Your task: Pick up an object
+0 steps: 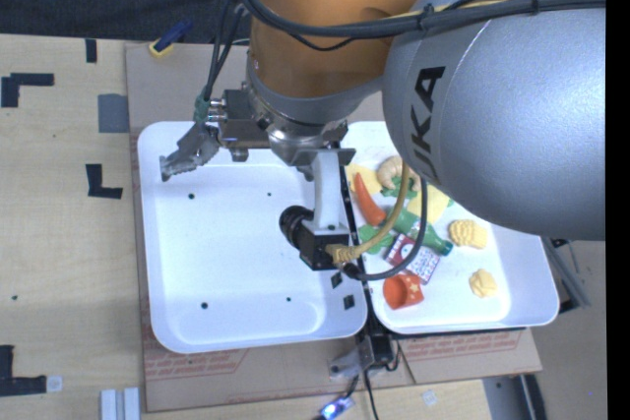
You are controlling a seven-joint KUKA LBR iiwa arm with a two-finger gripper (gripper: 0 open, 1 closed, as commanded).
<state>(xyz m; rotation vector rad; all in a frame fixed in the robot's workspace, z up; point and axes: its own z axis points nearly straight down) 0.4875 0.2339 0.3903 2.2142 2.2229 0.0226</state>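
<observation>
My gripper (175, 164) hangs over the far left corner of the left bin (236, 320), pointing down and to the left, with nothing visibly in it. The objects lie in a heap in the right bin (512, 315): an orange carrot-like piece (369, 200), a green item (377, 233), a yellow corn cob (468, 233), a small yellow piece (482, 283), a red-orange cup (402, 290), a beige item (391, 169) and a patterned pack (421, 263). The gripper is well to the left of them all. The arm hides the far part of the right bin.
The big orange and grey arm body (394, 44) covers the far side of both bins. The bins sit on cardboard (148, 84) on a wooden bench (59, 241) with black tape marks. A blue and yellow item (169, 36) lies beyond the bins.
</observation>
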